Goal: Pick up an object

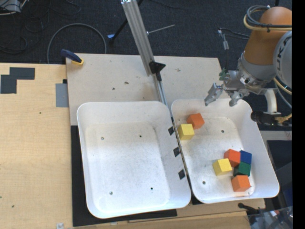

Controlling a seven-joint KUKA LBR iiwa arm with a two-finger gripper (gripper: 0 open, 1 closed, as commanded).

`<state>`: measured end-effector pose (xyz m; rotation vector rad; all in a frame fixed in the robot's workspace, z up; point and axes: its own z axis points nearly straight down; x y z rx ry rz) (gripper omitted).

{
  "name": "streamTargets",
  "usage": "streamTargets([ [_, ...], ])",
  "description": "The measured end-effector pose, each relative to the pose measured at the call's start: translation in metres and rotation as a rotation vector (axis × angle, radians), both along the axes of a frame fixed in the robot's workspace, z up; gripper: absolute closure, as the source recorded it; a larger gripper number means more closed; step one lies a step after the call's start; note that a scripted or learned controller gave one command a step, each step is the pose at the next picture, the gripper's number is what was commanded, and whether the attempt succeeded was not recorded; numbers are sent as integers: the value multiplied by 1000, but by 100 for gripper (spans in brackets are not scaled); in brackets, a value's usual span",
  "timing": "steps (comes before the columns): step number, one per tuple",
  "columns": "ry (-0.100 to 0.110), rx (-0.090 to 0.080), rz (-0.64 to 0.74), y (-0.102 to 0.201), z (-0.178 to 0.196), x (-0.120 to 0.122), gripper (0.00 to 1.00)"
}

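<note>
Camera view, near corner of right bin (267,185): five blocks clustered (236,166), touching, partly overlapping. Farther in, yellow block (186,131) touches orange block (195,120). My gripper (223,97) hangs above the far rim, fingers spread, holding nothing.

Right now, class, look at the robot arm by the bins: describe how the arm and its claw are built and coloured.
The arm is grey with a rounded orange band above the wrist. Pale cables loop over its top, and a black piece juts out lower on its side. The claw is small, grey metal, with two short prongs, and a bit of green shows at its base.
</note>
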<state>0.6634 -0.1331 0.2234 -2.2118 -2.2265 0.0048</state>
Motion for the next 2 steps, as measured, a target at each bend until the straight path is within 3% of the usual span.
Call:
streamTargets([
  [1,6,2,-5,35,-112,3,0],
  [2,0,1,-8,33,-97,4,100],
])
